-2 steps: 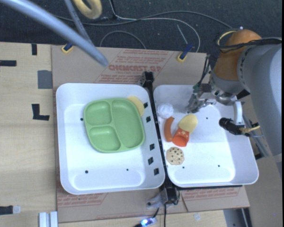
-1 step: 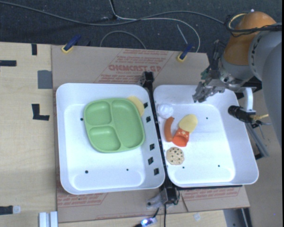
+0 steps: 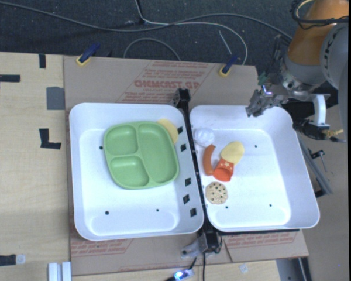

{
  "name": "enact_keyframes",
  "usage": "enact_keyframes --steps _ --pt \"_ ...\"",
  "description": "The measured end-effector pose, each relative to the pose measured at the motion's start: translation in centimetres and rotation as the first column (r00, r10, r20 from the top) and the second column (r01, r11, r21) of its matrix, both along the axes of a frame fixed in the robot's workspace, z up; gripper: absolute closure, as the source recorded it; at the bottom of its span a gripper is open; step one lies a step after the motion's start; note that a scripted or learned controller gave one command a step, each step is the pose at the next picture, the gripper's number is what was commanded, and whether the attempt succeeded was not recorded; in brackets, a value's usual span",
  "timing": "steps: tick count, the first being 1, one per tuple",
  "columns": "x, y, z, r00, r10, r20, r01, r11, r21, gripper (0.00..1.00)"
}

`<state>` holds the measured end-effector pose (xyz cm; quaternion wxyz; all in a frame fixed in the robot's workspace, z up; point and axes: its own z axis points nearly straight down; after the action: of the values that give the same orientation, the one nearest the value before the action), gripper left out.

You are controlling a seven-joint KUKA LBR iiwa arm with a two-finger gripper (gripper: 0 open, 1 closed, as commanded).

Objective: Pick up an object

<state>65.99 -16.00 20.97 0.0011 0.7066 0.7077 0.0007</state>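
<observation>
Toy food, four small pieces clustered in the right bin [image 3: 281, 215], near its left wall. Likely light, hollow plastic, stiff and a little slippery; not fragile by the look of them.

- Sausage [image 3: 209, 158]: orange-red, slim, lying lengthwise; best pinched across its narrow middle.
- Yellow piece [image 3: 233, 151]: rounded, smooth, touching a red-orange block [image 3: 223, 171] below it; curved top may slide out of a pinch.
- Cookie [image 3: 216, 193]: flat tan disc with dark chips, nearest the front of the bin; low profile, hard to get under.
- White crumpled lump [image 3: 204, 136]: just above the sausage, probably soft.

Gripper [image 3: 258, 106]: over the far rim of the right bin, well apart from the cluster, carrying nothing; spread or pressed together, cannot tell.
</observation>
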Motion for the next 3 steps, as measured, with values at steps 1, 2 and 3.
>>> enact_keyframes --steps 1,2,3 --pt "-0.4 4.5 0.2 1.000 0.003 -0.004 -0.003 1.000 0.001 1.00" --pt "-2.3 9.9 1.3 1.000 0.003 -0.005 -0.003 1.000 0.002 1.00" --pt "-3.4 14.9 0.2 1.000 0.003 -0.006 -0.003 1.000 0.001 1.00"
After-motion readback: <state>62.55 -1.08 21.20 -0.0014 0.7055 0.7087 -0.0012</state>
